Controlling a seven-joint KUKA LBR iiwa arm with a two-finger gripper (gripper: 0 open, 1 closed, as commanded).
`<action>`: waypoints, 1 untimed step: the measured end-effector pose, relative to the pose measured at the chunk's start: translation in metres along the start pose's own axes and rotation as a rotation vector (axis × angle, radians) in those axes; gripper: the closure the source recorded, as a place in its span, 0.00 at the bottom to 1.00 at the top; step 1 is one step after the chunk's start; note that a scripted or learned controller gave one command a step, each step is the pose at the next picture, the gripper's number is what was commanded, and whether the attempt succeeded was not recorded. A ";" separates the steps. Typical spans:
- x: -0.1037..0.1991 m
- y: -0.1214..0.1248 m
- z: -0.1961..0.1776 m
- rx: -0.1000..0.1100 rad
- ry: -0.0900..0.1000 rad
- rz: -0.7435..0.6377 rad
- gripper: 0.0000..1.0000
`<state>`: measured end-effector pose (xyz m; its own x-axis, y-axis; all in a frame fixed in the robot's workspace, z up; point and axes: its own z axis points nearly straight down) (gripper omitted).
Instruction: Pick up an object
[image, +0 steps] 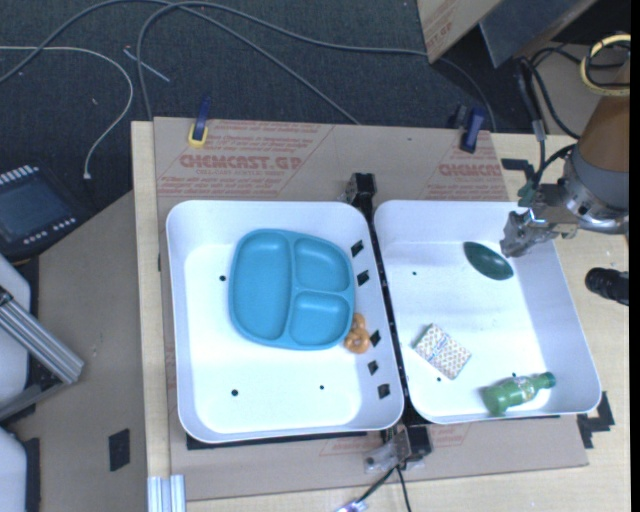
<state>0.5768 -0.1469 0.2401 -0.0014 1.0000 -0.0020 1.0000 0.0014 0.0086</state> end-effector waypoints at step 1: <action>0.000 0.001 -0.025 0.004 0.001 0.000 1.00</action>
<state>0.5778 -0.1469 0.2647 -0.0011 1.0000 -0.0008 1.0000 0.0011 0.0045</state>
